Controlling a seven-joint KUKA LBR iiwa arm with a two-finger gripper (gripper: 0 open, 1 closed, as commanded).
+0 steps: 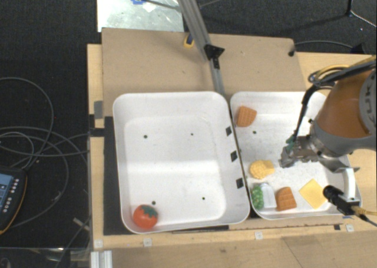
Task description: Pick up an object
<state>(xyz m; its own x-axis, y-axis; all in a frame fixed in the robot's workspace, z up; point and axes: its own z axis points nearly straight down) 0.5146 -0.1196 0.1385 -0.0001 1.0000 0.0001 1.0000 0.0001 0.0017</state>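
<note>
Tomato (145, 217) sits front corner of left bin (171, 105). Right bin (277, 103) holds bun (261, 169), cheese (313, 194), bread pieces. Gripper (290, 156) low over right bin, just beside bun; grip state: cannot tell. Nothing visibly lifted; pick not yet done.

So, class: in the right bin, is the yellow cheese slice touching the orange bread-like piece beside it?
Apart. The camera view shows a strip of white bin floor between the cheese slice and the orange piece.
</note>
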